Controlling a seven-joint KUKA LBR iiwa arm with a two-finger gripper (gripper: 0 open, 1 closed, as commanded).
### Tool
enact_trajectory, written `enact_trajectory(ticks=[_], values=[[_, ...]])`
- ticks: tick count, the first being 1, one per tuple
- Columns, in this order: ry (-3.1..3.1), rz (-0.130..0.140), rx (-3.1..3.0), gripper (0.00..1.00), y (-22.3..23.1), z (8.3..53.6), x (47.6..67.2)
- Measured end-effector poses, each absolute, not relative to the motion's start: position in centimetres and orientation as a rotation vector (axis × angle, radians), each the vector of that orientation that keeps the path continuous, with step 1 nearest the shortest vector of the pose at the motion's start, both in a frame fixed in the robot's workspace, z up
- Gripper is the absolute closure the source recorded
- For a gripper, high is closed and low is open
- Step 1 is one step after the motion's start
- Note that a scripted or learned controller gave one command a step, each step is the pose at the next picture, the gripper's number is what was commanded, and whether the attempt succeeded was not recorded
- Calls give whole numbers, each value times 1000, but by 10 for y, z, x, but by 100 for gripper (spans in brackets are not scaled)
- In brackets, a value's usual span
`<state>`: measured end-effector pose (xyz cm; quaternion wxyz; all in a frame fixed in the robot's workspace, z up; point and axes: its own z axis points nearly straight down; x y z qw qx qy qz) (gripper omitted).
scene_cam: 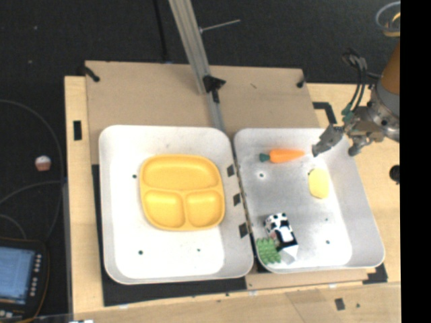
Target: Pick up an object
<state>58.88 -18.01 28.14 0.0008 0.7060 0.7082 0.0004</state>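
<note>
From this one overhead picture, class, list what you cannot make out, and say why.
- Grey two-finger gripper, camera view: too small and blurred to judge its opening.
- Arm behind it: cut off by the right edge.
- Black-and-white toy and green piece: too small to identify.
- Orange carrot, camera view: touching the gripper or apart, unclear.

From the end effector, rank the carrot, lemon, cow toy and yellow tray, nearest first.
1. Carrot, just left of the end effector, top of the right bin.
2. Lemon, below it.
3. Cow toy, near that bin's bottom.
4. Yellow tray, left bin.
</note>
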Motion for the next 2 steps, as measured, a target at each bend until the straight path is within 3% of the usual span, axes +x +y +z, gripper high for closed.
enact_trajectory(ticks=[1, 2], values=[[2224, 1, 2217, 0, -180, 281, 589], [2222, -6, 2222, 0, -180, 239, 588]])
